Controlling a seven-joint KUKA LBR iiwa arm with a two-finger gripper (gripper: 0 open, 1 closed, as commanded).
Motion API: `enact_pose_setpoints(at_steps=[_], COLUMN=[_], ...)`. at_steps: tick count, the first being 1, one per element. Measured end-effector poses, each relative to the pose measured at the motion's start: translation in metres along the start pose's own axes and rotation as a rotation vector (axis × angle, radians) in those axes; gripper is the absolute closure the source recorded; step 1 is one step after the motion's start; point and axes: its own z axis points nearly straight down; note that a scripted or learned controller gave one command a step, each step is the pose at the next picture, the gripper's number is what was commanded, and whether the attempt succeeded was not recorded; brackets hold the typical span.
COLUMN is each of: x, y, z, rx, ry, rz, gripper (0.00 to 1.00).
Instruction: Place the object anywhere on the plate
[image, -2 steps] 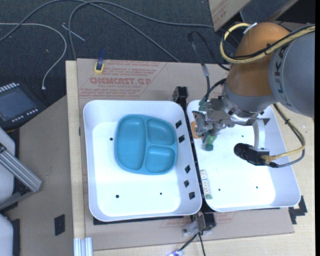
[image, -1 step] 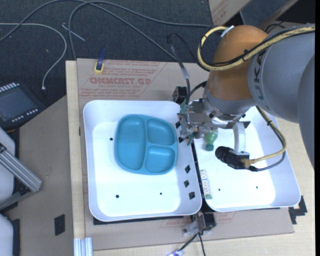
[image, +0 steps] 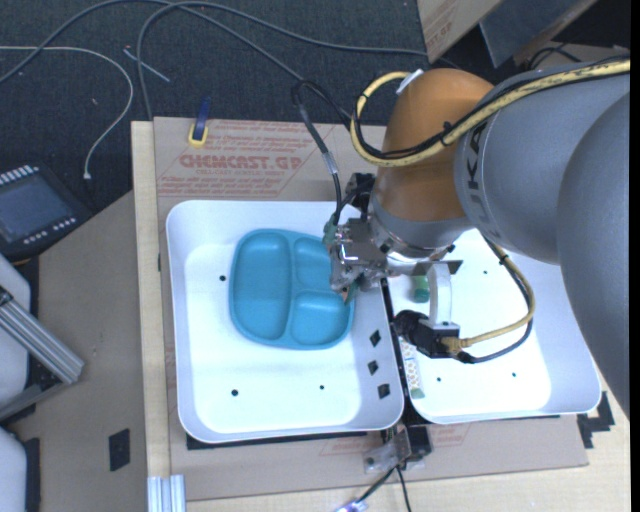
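gripper (image: 347, 262) over blue plate (image: 288, 290) edge, finger state unclear; cardboard (image: 240, 160) reads "chemcast gp".

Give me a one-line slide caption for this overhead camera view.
KUKA arm's gripper poised at the right edge of a blue divided plate in the left white bin.

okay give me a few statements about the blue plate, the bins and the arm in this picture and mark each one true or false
1. The blue plate lies in the left bin. True.
2. The plate is one flat dish with no compartments. False: ridges divide it into compartments.
3. The gripper is near the plate's right edge, by the divide between the bins. True.
4. The arm comes in from the left side of the view. False: it comes in from the right.
5. A small green thing sits in the right bin. True.
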Motion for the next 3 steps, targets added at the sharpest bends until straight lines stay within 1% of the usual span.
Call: enact_pose_setpoints(at_steps=[1,2,3], x=[0.048,0.075,0.074], y=[-0.008,-0.009,-0.009], z=[-0.007,-0.001,-0.001], rx=[-0.004,-0.003,-0.004], ry=[0.000,-0.001,-0.002], rz=[-0.001,0.002,0.004], gripper=[1.00,1.00,0.00])
